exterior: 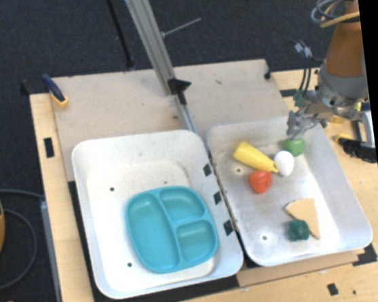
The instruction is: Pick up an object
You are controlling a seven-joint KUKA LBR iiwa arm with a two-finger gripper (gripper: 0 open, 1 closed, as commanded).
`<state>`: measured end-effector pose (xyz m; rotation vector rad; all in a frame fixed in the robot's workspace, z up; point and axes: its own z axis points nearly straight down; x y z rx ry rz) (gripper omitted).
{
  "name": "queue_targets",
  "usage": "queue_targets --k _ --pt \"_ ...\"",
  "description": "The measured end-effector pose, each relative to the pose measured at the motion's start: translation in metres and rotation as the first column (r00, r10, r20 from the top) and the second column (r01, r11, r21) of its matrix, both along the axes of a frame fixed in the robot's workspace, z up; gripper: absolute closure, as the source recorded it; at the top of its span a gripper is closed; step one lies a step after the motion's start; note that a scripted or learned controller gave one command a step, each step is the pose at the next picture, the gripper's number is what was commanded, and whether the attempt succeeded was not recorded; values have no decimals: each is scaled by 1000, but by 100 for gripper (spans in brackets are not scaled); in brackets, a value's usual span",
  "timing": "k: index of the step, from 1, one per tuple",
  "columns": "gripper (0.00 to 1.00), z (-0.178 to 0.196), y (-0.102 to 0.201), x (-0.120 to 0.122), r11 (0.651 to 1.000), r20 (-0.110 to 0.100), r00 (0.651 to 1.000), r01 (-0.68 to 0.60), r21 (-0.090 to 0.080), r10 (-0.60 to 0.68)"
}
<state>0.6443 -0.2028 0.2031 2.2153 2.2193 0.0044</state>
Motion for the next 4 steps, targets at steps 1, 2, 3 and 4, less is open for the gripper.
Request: queue_targets --k 1,2,3,4 --pt "100 51 -9 -4 1000 0 1000 2 -1 -2" --pt "100 87 -10 -3 1000 0 1000 -1 0 1" --pt "100 92 41 1 1000 -4 1000 -5 2 5" --pt "100 75 97 6 1000 -6 1000 -5 3 5"
